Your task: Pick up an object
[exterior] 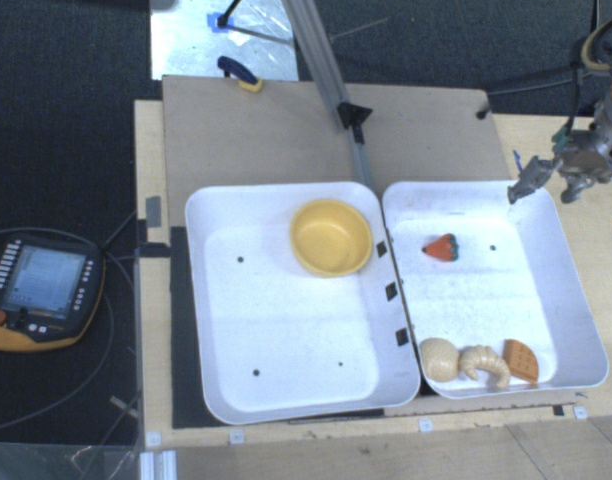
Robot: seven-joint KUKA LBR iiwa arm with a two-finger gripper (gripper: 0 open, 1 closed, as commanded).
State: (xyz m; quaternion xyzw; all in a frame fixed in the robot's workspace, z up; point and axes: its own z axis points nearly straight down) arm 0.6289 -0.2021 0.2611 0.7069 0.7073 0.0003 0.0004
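— Gripper (546,180) first: where is it?
— Over the right bin's (576,298) far right corner; fingers spread, nothing between them.
— And the objects?
— A strawberry (441,248) lies in that bin; a pale roll (438,359), croissant (485,364) and orange wedge (520,361) line its near edge; a yellow bowl (331,237) sits in the left bin (226,368).
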